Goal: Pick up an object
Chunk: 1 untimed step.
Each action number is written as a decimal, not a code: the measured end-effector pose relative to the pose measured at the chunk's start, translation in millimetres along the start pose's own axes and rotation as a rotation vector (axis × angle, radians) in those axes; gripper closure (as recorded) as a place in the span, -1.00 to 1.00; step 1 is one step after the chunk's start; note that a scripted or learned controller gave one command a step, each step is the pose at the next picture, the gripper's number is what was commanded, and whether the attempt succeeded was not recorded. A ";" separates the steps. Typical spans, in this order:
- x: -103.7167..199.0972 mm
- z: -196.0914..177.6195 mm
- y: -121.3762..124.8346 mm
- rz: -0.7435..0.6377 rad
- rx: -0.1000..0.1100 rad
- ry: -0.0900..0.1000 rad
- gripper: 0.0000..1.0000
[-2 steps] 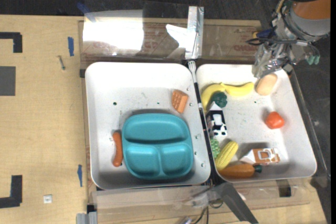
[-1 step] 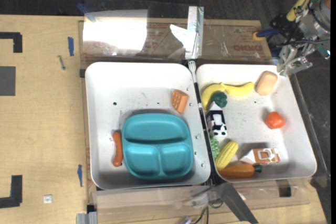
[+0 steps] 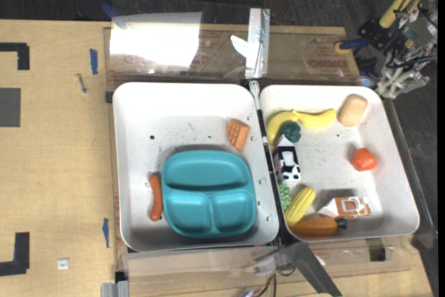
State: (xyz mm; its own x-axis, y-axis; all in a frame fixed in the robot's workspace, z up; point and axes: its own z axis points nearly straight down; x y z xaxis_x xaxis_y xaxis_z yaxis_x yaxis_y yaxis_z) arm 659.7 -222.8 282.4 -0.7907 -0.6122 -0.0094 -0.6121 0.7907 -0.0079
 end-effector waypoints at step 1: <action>-7.9 -3.8 -4.8 -0.420 -0.001 -0.001 1.00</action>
State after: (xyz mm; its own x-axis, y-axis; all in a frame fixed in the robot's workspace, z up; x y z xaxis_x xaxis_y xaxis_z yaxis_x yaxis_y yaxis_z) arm 668.8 -221.7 286.3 -0.4720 -0.8816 -0.0066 -0.8815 0.4720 -0.0100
